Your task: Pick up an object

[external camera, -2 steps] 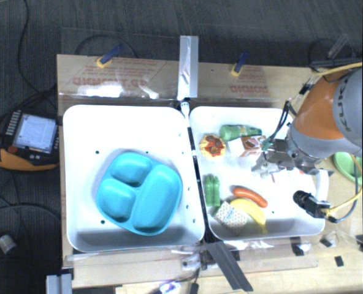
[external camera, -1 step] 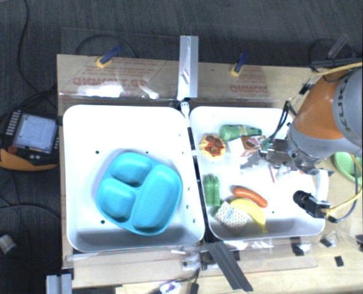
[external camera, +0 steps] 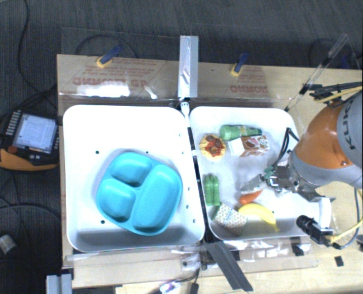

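A: The floor around the setup is dark grey carpet, with a handheld control pendant [external camera: 28,141] lying on it off to the left. The bench [external camera: 77,72] is pale wood, and a clear sheet clipped with two yellow-and-blue clamps [external camera: 109,56] runs along its far edge.

B: And the two bins?

A: Side by side. The left bin [external camera: 77,164] holds one thing, a turquoise divided plate [external camera: 139,192] with three compartments, lying a little toward the near side.

B: The right bin?

A: The right bin [external camera: 230,116] is where the small objects are. At the far end, a green bottle [external camera: 240,131] lies on its side, next to a red-and-white packet [external camera: 255,145], with a round yellow-and-red piece [external camera: 213,146] to their left. Along the left wall is a green cucumber-like toy [external camera: 211,189]. Toward the near side, a yellow banana [external camera: 259,214] rests beside a patterned white-and-green piece [external camera: 229,215], and an orange carrot-like piece [external camera: 250,196] sits just above the banana.

B: Where is the arm?

A: It reaches in from the right, its orange band over the bin's right edge. The end effector [external camera: 268,177] is low inside the right bin, close to the orange piece. I cannot tell whether it is released or clenched; nothing is visibly grasped.
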{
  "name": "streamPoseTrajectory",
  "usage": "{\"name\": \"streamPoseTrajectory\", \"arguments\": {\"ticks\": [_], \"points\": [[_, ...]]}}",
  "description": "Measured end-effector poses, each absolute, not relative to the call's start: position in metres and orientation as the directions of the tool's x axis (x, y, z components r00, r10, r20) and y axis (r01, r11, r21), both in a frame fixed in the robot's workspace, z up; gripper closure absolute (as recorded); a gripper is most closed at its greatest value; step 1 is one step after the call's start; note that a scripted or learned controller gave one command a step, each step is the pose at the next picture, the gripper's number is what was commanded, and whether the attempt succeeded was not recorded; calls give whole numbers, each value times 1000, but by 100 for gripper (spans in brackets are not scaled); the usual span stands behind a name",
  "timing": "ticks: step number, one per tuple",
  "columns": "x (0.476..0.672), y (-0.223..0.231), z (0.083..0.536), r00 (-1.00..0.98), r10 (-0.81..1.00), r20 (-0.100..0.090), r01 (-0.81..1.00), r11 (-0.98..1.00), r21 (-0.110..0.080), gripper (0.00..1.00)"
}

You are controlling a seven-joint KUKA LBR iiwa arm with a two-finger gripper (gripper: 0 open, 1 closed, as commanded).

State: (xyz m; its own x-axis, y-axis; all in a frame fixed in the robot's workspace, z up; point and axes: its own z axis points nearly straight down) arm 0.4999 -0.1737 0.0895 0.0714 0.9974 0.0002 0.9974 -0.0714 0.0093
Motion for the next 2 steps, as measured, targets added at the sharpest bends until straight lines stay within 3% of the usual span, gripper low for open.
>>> {"name": "streamPoseTrajectory", "arguments": {"ticks": [1,2], "points": [[501,-173,99,71,997,1,997,-71,12,100],[484,-129,197,68,998,-1,998,-68,-3,100]]}}
